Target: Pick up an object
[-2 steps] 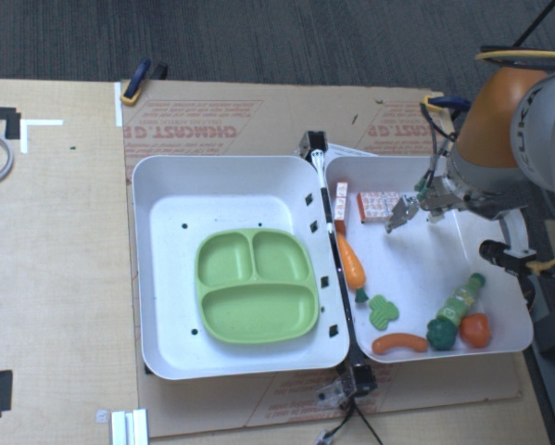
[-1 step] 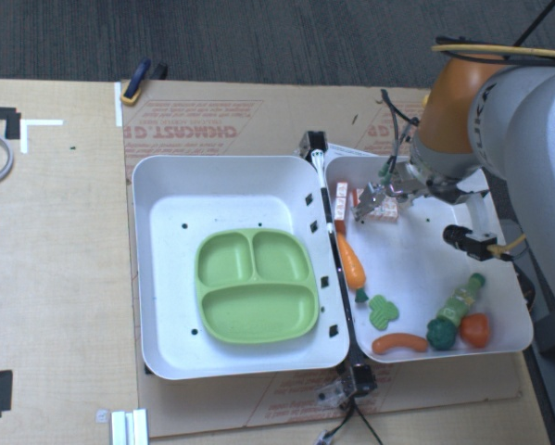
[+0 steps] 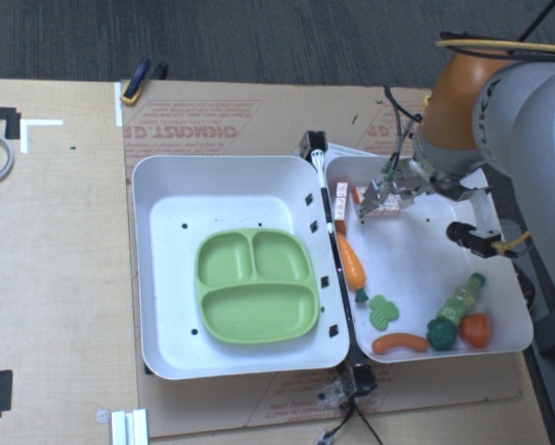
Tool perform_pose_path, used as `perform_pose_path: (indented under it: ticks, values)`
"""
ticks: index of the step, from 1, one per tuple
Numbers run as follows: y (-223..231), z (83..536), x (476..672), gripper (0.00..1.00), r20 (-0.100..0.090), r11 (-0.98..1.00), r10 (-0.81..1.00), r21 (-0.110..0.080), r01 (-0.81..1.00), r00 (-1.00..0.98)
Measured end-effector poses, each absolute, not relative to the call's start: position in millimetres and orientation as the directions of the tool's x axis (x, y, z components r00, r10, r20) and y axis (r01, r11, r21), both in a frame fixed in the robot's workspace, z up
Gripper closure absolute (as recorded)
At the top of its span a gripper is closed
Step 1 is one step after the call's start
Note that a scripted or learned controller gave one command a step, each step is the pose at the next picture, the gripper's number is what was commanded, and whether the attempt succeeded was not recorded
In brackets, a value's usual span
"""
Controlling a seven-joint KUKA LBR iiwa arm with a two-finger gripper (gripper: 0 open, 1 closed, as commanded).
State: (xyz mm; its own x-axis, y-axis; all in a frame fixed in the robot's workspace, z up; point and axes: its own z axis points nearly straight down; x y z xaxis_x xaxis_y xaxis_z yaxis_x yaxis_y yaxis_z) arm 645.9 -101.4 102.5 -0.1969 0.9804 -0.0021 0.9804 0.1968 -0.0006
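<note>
From above, the arm (image 3: 499, 109) reaches in from the right and sets its hand (image 3: 381, 196) low in the far part of the right bin (image 3: 416, 258). I cannot tell how the hand stands. A small red-and-white box (image 3: 342, 203) lies just left of the hand. The carrot (image 3: 350, 261) lies nearer the camera than the hand, with the green piece (image 3: 383, 311), sausage (image 3: 399, 343), bottle (image 3: 459, 305) and tomato (image 3: 475, 330) farther off. Well left, the left bin (image 3: 157, 248) holds a green divided plate (image 3: 256, 286).
</note>
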Motion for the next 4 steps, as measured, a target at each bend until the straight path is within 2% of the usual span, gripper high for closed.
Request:
perform_pose_path:
  ticks: [1,2,3,4]
  values:
    - [-47,192,623.2,1.00,-0.001,-0.066,0.998,0.001,0.998,0.066]
    - [-47,192,623.1,0.00,-0.001,-0.066,0.998,0.001,0.998,0.066]
    - [-126,163,582.6,0.00,0.000,0.174,0.985,0.000,0.985,-0.174]
    - [-200,97,604.5,0.00,-0.005,0.266,0.964,0.008,0.964,-0.266]
